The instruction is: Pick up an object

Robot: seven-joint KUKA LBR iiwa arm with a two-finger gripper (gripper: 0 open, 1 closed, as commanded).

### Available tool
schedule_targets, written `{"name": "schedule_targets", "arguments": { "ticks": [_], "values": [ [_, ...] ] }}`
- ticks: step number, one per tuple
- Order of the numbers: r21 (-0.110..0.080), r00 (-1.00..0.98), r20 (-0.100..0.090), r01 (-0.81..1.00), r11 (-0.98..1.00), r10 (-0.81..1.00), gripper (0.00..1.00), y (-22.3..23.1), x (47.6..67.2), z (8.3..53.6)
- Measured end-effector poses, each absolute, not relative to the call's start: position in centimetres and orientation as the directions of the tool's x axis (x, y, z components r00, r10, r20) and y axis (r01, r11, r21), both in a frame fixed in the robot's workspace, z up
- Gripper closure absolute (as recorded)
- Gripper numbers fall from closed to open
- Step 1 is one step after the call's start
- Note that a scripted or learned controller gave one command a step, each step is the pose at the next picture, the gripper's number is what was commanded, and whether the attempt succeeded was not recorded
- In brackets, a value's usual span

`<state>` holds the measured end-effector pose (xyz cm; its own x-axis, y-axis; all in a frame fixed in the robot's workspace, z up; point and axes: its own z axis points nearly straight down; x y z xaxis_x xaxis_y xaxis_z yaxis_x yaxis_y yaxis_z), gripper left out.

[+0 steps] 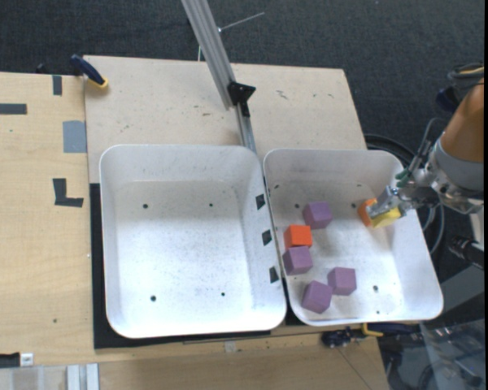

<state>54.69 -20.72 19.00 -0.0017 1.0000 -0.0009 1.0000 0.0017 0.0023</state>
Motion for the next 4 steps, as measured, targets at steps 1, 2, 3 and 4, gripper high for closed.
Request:
{"name": "schedule_targets", "arguments": {
  "ticks": [1,2,3,4],
  "values": [
    [0.004,-0.002,-0.002,1.000,0.002,1.000,1.00,-20.7,54.8,24.3],
    [0.000,-0.007,0.002,1.000,0.007,1.000,1.00,-14.7,55.3,24.9],
    [-0.001,-0.005,0.001,1.000,0.005,1.000,1.00,-10.3,55.9,24.2],
    [-0.003,-0.008,0.002,1.000,0.008,1.000,1.00,-3.9,56.0,23.9]
  ]
}}
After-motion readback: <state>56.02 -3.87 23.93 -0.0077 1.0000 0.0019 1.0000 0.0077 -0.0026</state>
